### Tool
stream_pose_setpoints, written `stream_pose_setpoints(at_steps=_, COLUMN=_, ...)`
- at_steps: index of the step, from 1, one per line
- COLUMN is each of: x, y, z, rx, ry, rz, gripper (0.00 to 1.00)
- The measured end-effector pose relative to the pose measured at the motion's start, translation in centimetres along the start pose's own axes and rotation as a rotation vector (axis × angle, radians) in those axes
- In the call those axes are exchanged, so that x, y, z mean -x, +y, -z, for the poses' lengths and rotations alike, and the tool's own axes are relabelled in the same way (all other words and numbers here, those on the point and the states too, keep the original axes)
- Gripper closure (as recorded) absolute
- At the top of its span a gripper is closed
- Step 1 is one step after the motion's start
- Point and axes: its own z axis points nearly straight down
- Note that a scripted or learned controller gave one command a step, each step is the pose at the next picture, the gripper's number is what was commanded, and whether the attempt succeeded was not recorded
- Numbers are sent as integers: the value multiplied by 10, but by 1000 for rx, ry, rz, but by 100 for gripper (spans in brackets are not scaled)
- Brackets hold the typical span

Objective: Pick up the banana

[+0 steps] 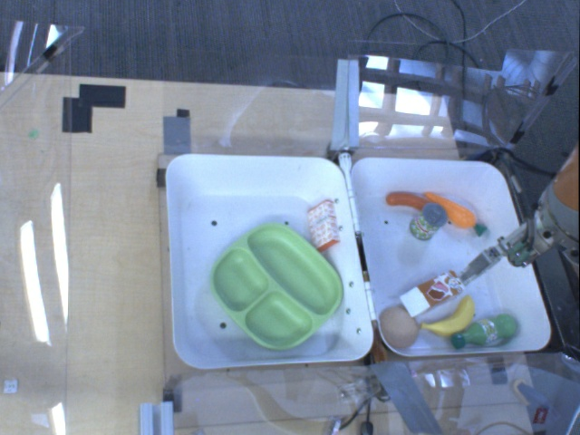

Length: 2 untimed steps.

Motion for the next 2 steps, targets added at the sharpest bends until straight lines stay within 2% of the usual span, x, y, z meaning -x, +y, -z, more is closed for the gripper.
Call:
stream_pose_setpoints(at_steps=1, x=6, y=3, z=-101, rx=17, ry=-14, rz=36, gripper=0)
stream_pose_setpoints(at_steps=2, x=39, y=-18, z=-131, rx=6, ry=-8, rz=293, gripper=0)
